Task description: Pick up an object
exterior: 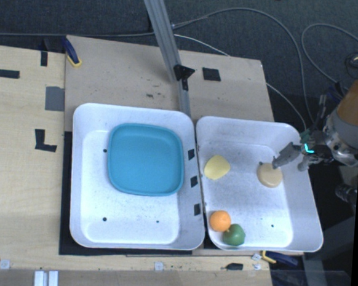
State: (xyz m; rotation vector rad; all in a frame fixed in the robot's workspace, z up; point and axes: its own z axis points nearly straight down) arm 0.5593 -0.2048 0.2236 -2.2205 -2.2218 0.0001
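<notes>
Tool [280, 161] is reaching in from the right and sits right over the beige puck [269, 175] in the right bin [297, 210], touching its top edge. Can't tell how its grip stands from this angle. A yellow lump [216, 167], orange [220, 220] and green ball [234, 235] share that bin; a blue plate [145, 159] sits in the left bin [86, 218].

4 small objects lie in the right bin [297, 210]. A pale yellow rounded piece [216, 167] rests near the bin's left wall. A beige, disc-like piece [269, 175] lies toward the right side, touching or just below the claw [284, 157]. An orange ball [220, 220] and a green ball [234, 234] sit touching near the front left corner.
</notes>
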